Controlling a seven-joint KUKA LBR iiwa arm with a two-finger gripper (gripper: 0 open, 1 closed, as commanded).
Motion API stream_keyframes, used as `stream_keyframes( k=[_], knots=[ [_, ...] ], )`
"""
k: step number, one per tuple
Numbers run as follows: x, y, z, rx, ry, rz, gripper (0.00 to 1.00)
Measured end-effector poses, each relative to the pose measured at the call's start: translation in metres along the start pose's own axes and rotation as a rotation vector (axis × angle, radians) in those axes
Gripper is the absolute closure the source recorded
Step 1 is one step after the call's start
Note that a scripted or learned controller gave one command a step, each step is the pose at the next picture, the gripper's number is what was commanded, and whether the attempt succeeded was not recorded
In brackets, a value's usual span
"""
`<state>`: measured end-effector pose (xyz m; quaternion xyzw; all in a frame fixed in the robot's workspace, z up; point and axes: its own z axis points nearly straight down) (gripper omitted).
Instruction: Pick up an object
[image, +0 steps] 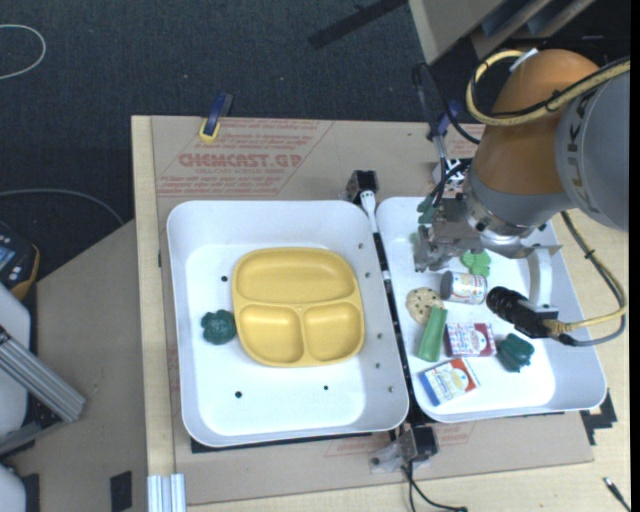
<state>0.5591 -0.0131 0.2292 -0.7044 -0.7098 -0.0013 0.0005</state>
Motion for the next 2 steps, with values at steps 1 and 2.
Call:
stream_keyframes(
  k=[1,2],
  knots=[
    [0.0525,0.0031,0.0134,0.005,0.000,0.001,1.00],
    [0.0484,-0.0020,0.0135,0.005,-0.002,0.008,1.00]
  ],
)
